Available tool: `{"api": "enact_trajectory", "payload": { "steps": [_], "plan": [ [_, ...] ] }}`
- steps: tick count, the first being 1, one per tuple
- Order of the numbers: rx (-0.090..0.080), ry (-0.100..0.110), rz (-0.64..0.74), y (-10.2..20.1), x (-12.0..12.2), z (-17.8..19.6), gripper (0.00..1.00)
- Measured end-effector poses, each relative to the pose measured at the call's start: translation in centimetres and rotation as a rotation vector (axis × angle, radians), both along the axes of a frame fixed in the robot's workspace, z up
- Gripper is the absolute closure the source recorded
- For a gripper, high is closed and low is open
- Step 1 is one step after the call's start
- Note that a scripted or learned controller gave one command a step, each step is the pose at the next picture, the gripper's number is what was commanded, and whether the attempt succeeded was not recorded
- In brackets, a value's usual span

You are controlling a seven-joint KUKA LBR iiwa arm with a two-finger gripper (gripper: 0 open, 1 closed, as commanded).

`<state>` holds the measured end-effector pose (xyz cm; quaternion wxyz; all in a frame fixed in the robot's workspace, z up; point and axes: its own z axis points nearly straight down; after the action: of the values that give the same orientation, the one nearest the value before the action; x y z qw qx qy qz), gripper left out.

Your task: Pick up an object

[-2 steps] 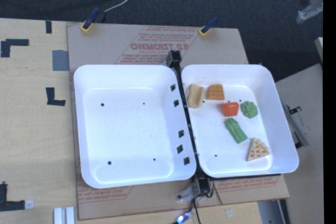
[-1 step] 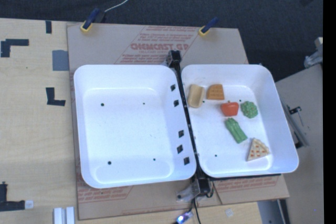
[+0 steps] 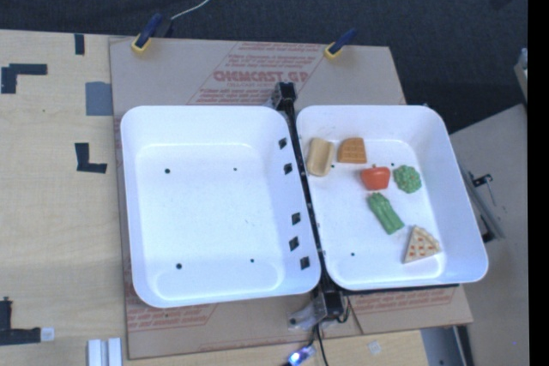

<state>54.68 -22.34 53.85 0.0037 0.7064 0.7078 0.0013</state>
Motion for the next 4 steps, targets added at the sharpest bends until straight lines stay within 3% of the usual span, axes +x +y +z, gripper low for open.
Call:
{"api": "enact_trajectory", "payload": {
  "steps": [1, 2, 3, 4],
  "plan": [
    [0.004, 0.005, 0.003, 6.4, -6.5, -0.2, 0.0],
    [0.002, 0.005, 0.001, 6.2, -6.2, 0.7, 1.0],
    [0.002, 0.006, 0.0, 6.2, -6.2, 0.6, 0.0],
    [0.001, 0.004, 0.001, 6.3, -6.1, 1.7, 1.0]
  ]
}}
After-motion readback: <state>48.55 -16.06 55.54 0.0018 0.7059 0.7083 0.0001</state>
